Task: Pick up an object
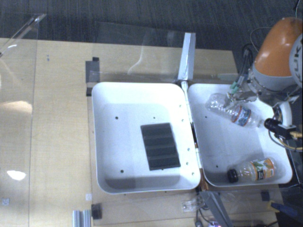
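Two white bins are set side by side on a wooden bench [52,141]. In the left bin [106,126], a black ribbed block [161,146] is laid flat near the centre. In the right bin [227,150], a crushed clear bottle [232,110] is found toward the upper part, and a bottle with a black cap [251,170] is laid along the lower edge. The gripper [241,94] is positioned at the crushed bottle's upper side; how far the pincer is open, or whether anything is held, cannot be told.
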{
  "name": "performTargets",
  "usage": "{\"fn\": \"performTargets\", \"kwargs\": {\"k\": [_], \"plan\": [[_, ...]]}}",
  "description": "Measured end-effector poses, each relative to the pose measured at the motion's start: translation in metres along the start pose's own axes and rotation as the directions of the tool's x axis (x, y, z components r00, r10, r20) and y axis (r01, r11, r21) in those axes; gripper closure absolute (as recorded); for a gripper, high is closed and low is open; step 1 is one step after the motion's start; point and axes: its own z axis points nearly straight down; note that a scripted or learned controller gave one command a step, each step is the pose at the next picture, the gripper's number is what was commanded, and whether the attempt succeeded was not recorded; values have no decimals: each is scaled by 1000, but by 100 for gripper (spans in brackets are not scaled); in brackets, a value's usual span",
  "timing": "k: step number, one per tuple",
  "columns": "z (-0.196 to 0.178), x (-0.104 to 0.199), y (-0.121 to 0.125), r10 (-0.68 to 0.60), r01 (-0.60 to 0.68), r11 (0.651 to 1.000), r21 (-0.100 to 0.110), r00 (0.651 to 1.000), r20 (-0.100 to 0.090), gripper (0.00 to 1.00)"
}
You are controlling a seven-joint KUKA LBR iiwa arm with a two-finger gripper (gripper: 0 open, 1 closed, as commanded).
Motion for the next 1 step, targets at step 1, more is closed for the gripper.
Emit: {"fn": "performTargets", "kwargs": {"k": [1], "plan": [[0, 0, 0, 0, 0, 1000, 0, 1000, 0, 0]]}}
